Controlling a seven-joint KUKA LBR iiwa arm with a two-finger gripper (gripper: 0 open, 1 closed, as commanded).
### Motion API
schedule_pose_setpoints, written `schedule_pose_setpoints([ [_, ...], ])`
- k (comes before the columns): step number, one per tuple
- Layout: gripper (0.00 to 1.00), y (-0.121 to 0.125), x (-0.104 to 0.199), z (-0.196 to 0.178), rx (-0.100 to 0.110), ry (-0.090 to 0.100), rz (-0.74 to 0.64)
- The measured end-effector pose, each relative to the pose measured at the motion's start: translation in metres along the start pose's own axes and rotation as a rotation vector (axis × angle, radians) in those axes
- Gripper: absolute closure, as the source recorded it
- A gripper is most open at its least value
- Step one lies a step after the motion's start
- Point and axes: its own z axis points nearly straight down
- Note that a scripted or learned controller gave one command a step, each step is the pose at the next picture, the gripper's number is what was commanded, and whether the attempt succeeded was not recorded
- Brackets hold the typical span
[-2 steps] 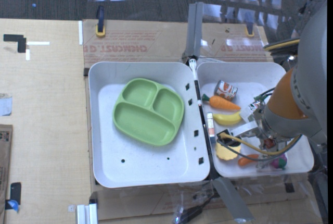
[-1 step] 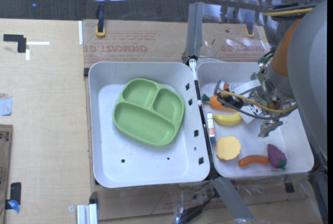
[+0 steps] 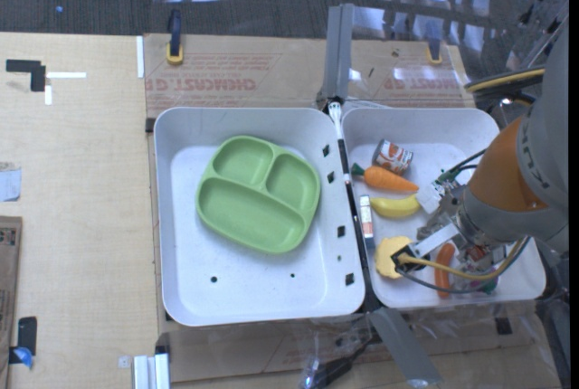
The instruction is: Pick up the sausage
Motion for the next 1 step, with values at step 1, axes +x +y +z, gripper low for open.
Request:
schedule_pose_setpoints([
  [1, 1.0, 0.0001, -0.0014, -0.0064, 0.004, -0.006, 0.002],
])
